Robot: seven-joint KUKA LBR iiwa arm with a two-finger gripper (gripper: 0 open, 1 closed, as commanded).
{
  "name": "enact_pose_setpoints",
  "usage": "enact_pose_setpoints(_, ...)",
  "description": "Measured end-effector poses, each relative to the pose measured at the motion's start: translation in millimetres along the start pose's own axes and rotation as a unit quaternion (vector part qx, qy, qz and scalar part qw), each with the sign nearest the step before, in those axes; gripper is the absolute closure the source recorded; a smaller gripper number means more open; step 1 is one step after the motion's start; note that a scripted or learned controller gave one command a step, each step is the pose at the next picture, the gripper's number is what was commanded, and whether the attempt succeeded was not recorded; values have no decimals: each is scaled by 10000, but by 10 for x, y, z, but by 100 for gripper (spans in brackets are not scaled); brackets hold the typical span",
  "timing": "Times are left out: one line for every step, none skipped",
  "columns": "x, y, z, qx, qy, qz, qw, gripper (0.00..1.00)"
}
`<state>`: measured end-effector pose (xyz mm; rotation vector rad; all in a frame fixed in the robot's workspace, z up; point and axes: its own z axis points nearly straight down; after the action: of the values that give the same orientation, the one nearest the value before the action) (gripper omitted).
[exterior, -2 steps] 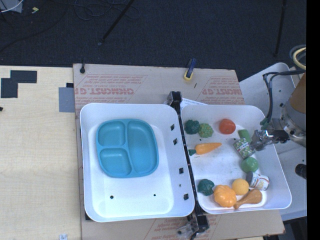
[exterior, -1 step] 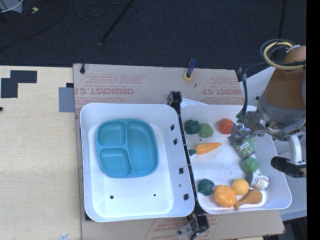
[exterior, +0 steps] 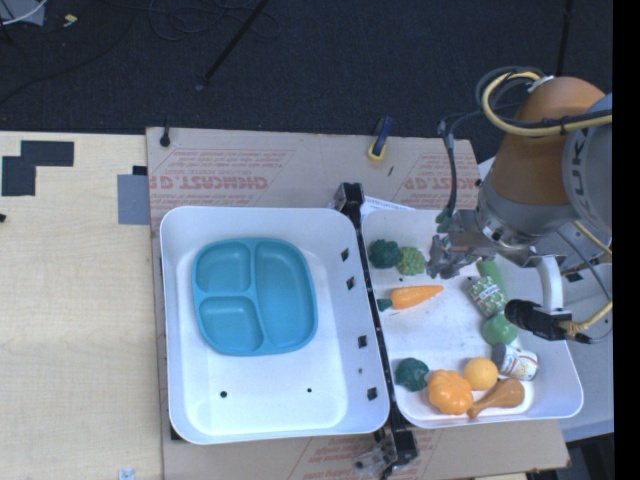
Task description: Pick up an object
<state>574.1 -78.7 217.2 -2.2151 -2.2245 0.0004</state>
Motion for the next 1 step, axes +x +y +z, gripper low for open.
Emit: enact_pose_setpoints(74,58,-114,1,-2,12,10000,100)
